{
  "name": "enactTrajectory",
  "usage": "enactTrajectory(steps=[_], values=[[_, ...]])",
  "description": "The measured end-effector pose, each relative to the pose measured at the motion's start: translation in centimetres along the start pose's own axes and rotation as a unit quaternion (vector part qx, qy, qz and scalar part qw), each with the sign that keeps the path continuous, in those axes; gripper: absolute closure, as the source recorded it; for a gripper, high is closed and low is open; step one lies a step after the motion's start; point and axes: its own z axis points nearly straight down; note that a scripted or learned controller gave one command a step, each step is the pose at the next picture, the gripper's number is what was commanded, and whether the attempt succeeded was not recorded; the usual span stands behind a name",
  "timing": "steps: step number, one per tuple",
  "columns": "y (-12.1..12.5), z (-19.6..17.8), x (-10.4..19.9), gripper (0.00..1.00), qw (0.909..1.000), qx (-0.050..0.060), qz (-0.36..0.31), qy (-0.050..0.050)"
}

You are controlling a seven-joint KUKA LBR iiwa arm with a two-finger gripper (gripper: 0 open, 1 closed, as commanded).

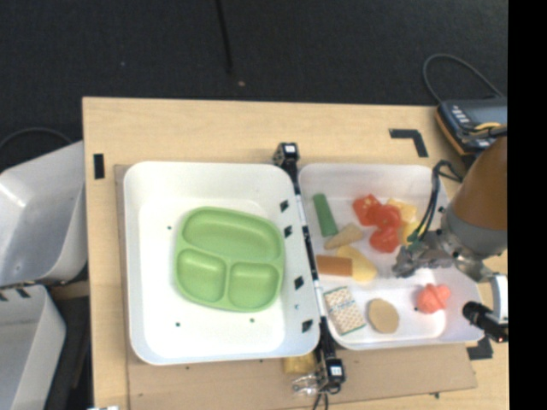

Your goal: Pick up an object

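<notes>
The right bin (376,178) holds several small items. Among them are a green stick (324,214), red pieces (379,219), a tan wedge (344,237), an orange block (334,266), a patterned packet (344,308), a round tan disc (384,316) and a pink-red lump (432,297). My gripper (413,260) hangs low over the right half of this bin, just right of the red pieces and up-left of the pink-red lump. I see nothing held in it.
The left bin (145,229) carries a green divided plate (229,257). A dark device with cables (466,120) lies at the bench's far right corner. A white container (38,220) stands off the bench to the left.
</notes>
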Motion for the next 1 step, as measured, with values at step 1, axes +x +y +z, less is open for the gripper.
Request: enactTrajectory(steps=[1], values=[[2.94,3.4,-4.14,1.0,1.0,-0.001,0.0,-0.001]])
